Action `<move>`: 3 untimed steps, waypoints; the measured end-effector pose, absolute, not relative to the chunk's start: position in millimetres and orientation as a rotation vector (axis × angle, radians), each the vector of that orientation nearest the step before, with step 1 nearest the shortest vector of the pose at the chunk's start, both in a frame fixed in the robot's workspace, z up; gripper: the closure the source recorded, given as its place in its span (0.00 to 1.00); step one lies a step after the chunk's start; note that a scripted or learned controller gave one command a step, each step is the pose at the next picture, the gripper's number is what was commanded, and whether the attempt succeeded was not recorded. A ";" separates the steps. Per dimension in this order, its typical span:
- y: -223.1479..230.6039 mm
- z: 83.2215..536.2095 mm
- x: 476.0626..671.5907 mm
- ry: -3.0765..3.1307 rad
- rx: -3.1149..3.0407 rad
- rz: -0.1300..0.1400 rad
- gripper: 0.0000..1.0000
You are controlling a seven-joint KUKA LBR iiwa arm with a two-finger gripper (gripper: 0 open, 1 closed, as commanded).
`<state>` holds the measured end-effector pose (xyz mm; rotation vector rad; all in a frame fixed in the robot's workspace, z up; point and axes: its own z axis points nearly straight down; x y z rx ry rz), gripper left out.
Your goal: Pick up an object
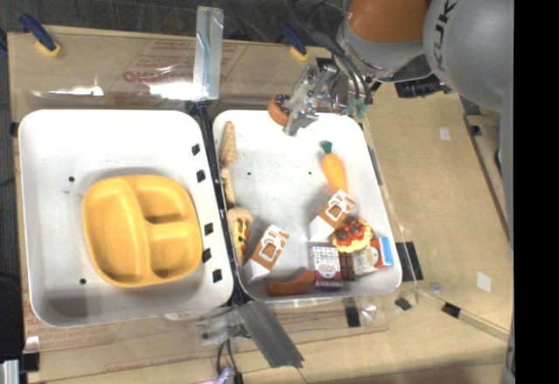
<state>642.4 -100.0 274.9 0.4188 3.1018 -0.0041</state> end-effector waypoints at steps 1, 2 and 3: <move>-122.6 267.4 644.5 3.128 0.212 -0.003 1.00; -121.3 279.1 646.0 3.123 0.205 -0.004 1.00; -131.1 286.2 636.5 3.136 0.019 -0.003 1.00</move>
